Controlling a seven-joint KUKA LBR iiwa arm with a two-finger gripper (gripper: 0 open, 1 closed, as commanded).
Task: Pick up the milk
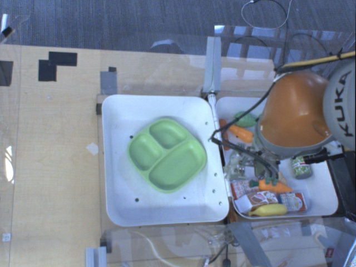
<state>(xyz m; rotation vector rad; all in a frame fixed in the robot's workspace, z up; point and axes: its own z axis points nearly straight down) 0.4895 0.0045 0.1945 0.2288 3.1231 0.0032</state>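
Observation:
In the right bin [331,204], a flat white carton with red print [292,201] lies along the front wall; it looks like the milk. A yellow banana [267,209] rests on its front edge and an orange carrot [273,186] lies just behind it. My gripper [248,167] hangs low over the left part of this bin, just behind and left of the carton. The arm's orange band [295,113] hides the middle of the bin.
A green divided plate [167,154] sits in the left bin [119,204]. In the right bin are also a second carrot [241,133], a green item [245,119] behind it, and a small green can [302,168] to the right. Black cables run beside the gripper.

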